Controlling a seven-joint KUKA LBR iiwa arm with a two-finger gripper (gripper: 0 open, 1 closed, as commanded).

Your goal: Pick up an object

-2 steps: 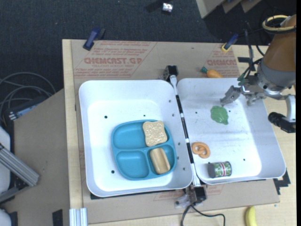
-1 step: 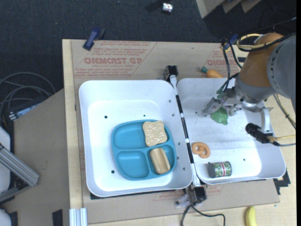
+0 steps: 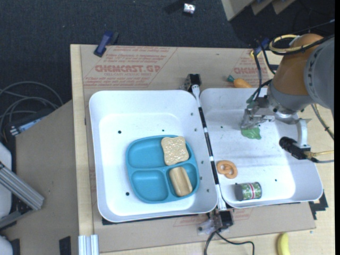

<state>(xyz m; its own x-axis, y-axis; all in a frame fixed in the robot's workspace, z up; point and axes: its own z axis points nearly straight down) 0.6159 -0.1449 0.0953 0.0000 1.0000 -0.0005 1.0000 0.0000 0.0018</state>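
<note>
My gripper point(image 3: 252, 122) reaches into the right bin point(image 3: 297, 187) from the right, its tips down at a small green object point(image 3: 252, 133) on the bin floor. The green object lies right under the fingers and touches them. Nearer the front of the same bin lie a small orange pretzel point(image 3: 227, 169) and a green-labelled can point(image 3: 248, 190) on its side.
The left bin point(image 3: 106, 116) holds a blue divided tray point(image 3: 143, 182) with a piece of toast point(image 3: 175, 150) and a bread roll point(image 3: 180, 180) in its right compartments. An orange item point(image 3: 241, 82) lies on the bench behind the right bin, and a yellow item point(image 3: 282, 244) in front of it.
</note>
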